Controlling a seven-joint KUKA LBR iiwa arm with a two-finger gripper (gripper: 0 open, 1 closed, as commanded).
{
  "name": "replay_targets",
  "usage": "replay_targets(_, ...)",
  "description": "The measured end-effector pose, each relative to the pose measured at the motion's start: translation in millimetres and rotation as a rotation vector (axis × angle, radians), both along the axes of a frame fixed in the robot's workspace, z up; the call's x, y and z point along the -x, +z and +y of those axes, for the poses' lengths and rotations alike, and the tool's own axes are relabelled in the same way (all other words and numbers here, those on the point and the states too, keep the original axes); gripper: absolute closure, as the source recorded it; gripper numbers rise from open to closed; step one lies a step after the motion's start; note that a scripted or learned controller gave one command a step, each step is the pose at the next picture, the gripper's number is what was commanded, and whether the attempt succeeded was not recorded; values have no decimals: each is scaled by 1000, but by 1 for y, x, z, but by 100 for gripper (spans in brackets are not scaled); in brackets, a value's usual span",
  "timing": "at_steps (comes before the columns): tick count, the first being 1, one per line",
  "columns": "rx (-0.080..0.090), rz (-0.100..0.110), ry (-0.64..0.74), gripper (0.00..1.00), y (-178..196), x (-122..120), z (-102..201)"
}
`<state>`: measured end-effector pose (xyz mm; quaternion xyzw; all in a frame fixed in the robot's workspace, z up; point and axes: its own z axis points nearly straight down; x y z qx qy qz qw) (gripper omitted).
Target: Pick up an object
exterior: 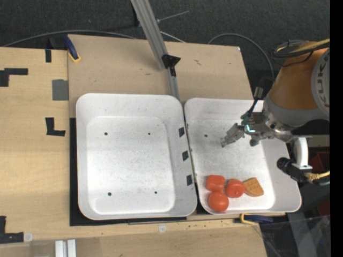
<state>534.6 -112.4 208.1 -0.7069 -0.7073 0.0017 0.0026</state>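
Right white shallow bin [214, 111] holds three small round red tomato-like pieces [216, 183], [234, 188], [217, 201] clustered at the near edge, with an orange wedge-shaped piece [253, 187] touching the group on the right. Gripper [231, 138] hovers above the bin's middle, well apart from them; open or closed, cannot tell. Pieces look light, smooth, likely plastic and prone to roll. Best hold: across the outermost tomato's widest part.
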Motion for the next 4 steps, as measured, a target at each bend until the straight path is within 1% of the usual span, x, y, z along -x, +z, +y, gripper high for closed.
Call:
replay_targets(1,1,-4,1,0,2,-1,0)
replay_targets(2,1,1,-1,0,-52,-2,-10)
replay_targets(3,0,2,-1,0,-106,6,-18)
replay_targets(4,2,-5,0,0,-119,6,-18)
